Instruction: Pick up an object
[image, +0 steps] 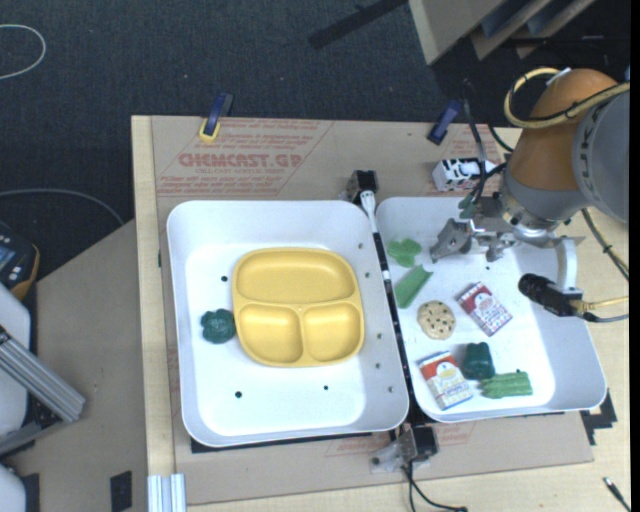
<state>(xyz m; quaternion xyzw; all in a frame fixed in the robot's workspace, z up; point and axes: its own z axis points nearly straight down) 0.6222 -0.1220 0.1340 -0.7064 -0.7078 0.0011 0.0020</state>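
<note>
My gripper (472, 238) hangs over the back part of the right bin (575, 385), below the arm's orange band. Nothing shows in its grasp. Just left of it lie two light green pieces, one (405, 250) near the bin's back left and one (412, 285) below it. Nearer the front lie a round cookie (436, 319), a red and white packet (484, 307), a second packet (444, 380), a dark green pepper-like toy (476, 360) and a bright green piece (506, 385).
The left bin (195, 400) holds a yellow divided plate (298, 305) and a dark green lump (217, 325) to the plate's left. A black cable plug (545, 292) hangs over the right bin's right side. A small black and white thing (458, 172) lies behind the right bin.
</note>
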